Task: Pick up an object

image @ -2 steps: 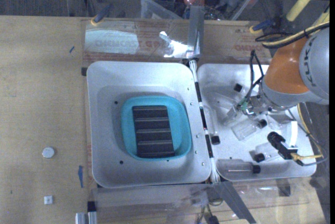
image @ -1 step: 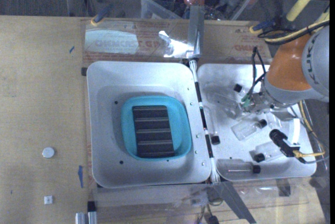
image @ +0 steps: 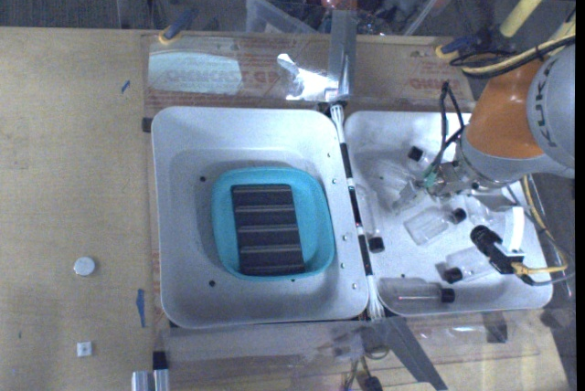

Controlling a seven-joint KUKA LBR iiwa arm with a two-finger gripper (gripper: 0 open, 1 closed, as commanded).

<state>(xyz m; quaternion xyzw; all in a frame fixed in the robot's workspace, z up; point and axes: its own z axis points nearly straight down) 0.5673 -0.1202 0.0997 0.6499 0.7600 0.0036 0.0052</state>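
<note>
The wooden bench [image: 64,152] is the biggest thing here, and two white bins sit on it side by side. The left bin [image: 183,142] holds a blue tray [image: 224,197] with a dark ribbed block [image: 267,228] lying flat in its middle. The right bin [image: 384,129] holds a mess of small things. The big grey arm [image: 521,120] with its orange band reaches in from the right and hangs low over this bin. Its gripper [image: 439,182] is down among the small things, but it is too crowded and blurry there to tell how wide it is set, or whether it has caught anything. There are several things to pick from. Just below the gripper lies a clear plastic piece [image: 426,225], see-through and hard to spot against the white. It looks light, thin and slippery, so it could slide away; the short sides look like the best place to pinch it. Farther down, near the front wall, lies a clear tube with a black cap [image: 422,293]. It looks light and hard and may roll, so the middle seems a good spot to grab. Small black bits [image: 454,273] sit nearby, apart from each other. They look tiny, light and easy to miss.
</note>
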